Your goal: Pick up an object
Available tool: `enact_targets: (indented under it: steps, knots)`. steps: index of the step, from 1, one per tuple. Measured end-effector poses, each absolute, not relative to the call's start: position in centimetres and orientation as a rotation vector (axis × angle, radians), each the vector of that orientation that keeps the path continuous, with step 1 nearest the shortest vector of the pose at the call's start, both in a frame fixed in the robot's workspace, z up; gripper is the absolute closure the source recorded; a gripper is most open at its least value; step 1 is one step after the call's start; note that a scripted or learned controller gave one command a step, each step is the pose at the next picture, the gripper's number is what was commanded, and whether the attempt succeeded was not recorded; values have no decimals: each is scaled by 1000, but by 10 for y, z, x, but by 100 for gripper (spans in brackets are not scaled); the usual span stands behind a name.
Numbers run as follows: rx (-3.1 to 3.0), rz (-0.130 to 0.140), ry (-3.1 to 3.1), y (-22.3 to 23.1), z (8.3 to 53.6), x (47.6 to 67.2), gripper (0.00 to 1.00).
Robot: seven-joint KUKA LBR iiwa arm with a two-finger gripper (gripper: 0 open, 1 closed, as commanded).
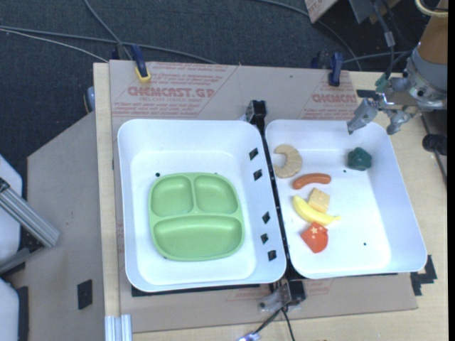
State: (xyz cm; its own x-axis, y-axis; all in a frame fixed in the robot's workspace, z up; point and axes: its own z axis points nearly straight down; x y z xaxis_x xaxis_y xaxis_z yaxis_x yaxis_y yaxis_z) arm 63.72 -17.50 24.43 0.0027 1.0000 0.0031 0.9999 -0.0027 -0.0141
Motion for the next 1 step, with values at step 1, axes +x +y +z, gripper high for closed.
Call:
enact_targets:
  steps: [1]
  knots:
    - [-2220, 1, -2221, -174, 252, 639, 0]
